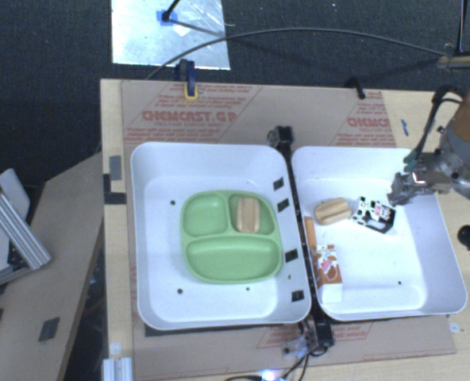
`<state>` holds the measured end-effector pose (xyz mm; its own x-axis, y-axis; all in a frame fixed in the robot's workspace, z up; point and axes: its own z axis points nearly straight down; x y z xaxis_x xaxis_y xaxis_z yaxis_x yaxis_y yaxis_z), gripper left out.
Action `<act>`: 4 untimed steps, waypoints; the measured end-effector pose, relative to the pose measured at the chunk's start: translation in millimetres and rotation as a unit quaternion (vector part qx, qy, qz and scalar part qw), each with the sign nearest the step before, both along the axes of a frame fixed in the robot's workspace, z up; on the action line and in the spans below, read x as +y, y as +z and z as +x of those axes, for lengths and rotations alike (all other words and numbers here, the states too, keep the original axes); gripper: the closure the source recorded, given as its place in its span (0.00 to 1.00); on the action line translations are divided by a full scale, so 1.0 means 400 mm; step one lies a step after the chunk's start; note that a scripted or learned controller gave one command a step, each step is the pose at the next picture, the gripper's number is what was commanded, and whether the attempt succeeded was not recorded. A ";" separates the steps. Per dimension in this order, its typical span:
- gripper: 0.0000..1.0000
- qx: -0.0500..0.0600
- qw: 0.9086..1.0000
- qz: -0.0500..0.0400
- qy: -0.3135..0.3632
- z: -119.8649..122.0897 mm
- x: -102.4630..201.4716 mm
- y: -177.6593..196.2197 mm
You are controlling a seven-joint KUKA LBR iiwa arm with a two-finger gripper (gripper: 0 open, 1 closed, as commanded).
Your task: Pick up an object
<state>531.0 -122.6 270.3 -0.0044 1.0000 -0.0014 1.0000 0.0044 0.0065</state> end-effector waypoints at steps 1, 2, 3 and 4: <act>1.00 0.002 1.000 0.001 0.003 -0.009 0.158 -0.013; 1.00 0.003 1.000 0.001 0.002 -0.020 0.293 -0.006; 1.00 0.003 1.000 0.002 0.003 -0.039 0.424 -0.054; 1.00 0.003 1.000 0.002 0.003 -0.058 0.569 -0.052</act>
